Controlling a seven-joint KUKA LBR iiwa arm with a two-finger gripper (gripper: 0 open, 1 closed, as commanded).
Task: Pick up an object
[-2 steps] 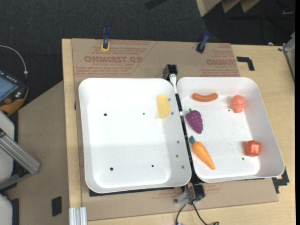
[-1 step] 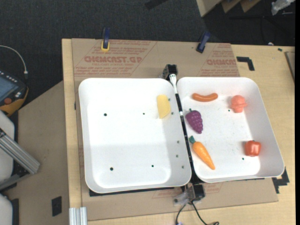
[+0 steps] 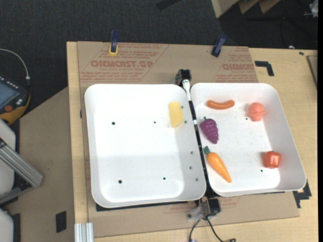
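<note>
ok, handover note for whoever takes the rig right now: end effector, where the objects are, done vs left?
No object is lifted, so the pick is not yet done.
Left bin: a yellow block near its right wall.
Right bin: toy sausage at the top, pink toy top right, purple grapes near the left wall, toy carrot below them, red toy at the right.
All lie on the bin floors, apart from each other.
Left: the whole pick, choose one and grasp it.
</note>
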